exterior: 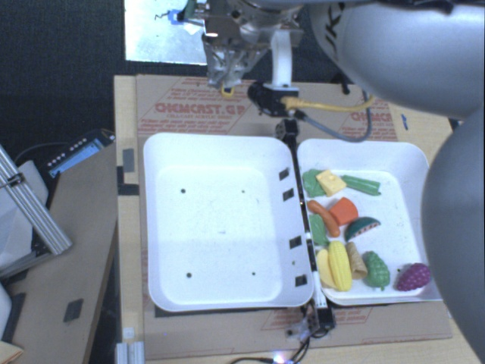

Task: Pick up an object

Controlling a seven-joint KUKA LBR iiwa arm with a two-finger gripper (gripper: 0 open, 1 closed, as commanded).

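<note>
Tool (pixel 227 82) high past left bin (pixel 163 203), grip state unreadable. Toy food piled in right bin (pixel 413 158). Yellow corn (pixel 339 265) likely light, rigid, slick plastic; best taken across its narrow middle.

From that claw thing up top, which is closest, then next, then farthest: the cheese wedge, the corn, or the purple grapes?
Measured from the gripper in the camera view:
1. Cheese wedge, upper part of the right bin.
2. Corn, lower down, near the divider.
3. Purple grapes, bottom right corner.

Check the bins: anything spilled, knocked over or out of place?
Nothing stands out. The toy food, from the cheese wedge to the grapes, sits bunched inside the right bin; nothing has spilled onto the cardboard.
</note>
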